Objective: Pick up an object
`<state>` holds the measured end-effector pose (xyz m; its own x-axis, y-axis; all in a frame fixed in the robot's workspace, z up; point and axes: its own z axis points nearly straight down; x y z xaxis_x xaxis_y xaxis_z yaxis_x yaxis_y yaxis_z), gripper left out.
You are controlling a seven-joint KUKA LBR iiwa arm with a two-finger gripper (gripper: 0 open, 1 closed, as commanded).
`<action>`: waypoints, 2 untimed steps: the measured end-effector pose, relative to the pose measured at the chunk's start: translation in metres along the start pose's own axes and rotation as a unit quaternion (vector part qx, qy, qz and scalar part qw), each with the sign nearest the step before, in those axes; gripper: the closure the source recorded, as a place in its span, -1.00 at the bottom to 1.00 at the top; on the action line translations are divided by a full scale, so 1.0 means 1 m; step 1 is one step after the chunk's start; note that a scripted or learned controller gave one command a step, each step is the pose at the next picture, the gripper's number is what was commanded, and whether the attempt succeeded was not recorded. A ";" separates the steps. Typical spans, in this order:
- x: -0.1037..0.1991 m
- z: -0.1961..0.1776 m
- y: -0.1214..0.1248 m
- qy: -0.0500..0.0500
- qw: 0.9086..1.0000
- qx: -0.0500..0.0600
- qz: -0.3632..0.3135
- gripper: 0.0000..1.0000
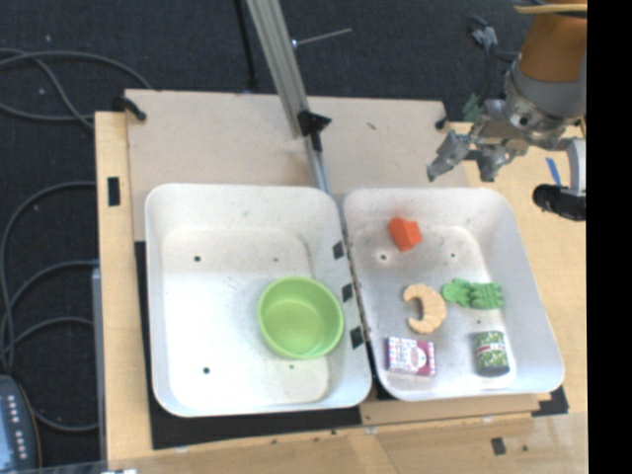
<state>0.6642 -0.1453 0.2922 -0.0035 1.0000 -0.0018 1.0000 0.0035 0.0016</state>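
Note:
The right bin (513, 227) holds an orange block (404, 232), a tan croissant-shaped piece (427, 308), a green leafy toy (473, 293), a small dark green can (490, 353) and a pink-and-white packet (410, 356). In the left bin (178, 215) sits a light green bowl (300, 317). My gripper (470, 158) hangs above the bench just beyond the right bin's far edge, up and to the right of the orange block. Its fingers (443, 162) stand apart with nothing between them.
A slanted metal pole (285, 75) runs down from the top to the seam between the bins. Cables lie on the dark floor at the left. The wooden bench (217, 136) shows bare behind the bins.

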 end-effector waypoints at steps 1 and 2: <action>0.000 0.000 0.000 -0.001 1.000 0.000 0.000 -1.00; 0.003 0.045 -0.006 0.000 1.000 0.002 0.001 -1.00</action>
<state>0.6581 -0.1426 0.2476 -0.0010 1.0000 -0.0025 1.0000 0.0010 -0.0032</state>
